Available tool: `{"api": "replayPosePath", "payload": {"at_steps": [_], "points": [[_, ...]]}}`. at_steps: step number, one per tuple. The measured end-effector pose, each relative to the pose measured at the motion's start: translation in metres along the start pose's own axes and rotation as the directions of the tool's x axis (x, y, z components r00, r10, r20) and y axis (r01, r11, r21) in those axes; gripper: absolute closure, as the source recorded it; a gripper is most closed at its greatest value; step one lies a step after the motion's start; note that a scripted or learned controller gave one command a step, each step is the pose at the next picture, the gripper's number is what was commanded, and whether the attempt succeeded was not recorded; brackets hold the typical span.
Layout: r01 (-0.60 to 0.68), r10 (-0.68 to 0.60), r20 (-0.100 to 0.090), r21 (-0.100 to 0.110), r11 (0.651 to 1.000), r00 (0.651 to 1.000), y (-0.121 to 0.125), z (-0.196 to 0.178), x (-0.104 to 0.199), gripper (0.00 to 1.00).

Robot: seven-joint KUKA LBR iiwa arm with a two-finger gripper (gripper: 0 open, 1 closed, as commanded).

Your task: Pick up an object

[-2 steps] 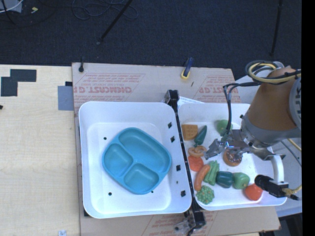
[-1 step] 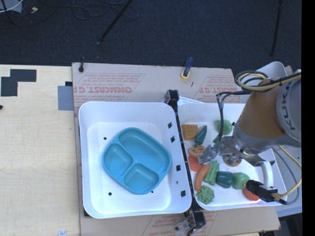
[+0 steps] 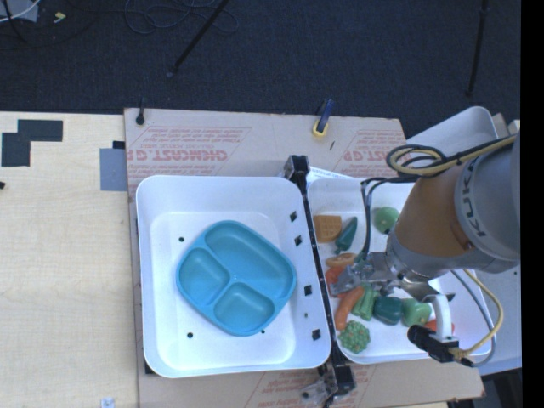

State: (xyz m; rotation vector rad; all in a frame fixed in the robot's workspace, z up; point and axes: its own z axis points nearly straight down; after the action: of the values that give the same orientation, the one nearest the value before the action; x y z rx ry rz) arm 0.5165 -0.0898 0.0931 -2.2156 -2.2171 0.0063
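Observation:
The right bin holds several toy foods: a tan block, a dark green piece, a round green piece, an orange carrot, a broccoli floret and a teal piece. My gripper is low over the middle of this pile, just above the carrot and a green pod. The orange-banded wrist covers the bin's right half. Nothing is visibly held.
The left bin carries a blue divided plate. A black divider separates the bins. A black cable loops over the wrist, and a yellow-blue clamp sits at the board's far edge.

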Motion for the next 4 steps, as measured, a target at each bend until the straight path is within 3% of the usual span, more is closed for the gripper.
{"api": "replayPosePath", "payload": {"at_steps": [1,3,4], "points": [[-0.009,0.009,0.000,0.000,1.000,1.000,0.000,-0.013,-0.003,1.00],[0.000,0.000,0.002,-0.008,1.000,1.000,-0.004,-0.116,-0.004,1.00],[0.000,0.000,0.001,-0.007,1.000,1.000,-0.004,-0.135,-0.005,1.00]]}}
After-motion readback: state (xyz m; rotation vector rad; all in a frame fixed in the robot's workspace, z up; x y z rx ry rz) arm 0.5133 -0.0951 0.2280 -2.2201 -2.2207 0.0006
